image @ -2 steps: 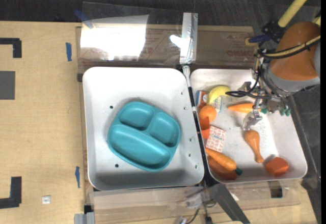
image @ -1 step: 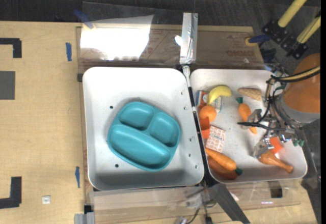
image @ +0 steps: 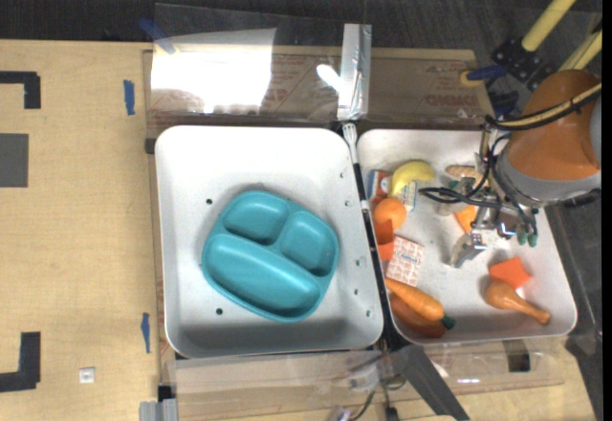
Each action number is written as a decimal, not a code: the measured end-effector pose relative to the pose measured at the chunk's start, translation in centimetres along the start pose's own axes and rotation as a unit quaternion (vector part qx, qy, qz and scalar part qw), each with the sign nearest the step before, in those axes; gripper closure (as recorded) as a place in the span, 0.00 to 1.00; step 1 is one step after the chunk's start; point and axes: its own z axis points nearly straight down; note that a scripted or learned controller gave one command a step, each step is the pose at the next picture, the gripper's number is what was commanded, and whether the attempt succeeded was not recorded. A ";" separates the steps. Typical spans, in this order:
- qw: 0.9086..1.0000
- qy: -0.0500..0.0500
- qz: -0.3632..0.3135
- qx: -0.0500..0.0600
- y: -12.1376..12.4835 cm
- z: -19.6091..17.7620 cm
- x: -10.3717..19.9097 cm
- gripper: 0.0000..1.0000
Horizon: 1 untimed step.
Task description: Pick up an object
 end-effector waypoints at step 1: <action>0.998 0.001 -0.067 0.000 -0.3 0.0 -1.7 0.00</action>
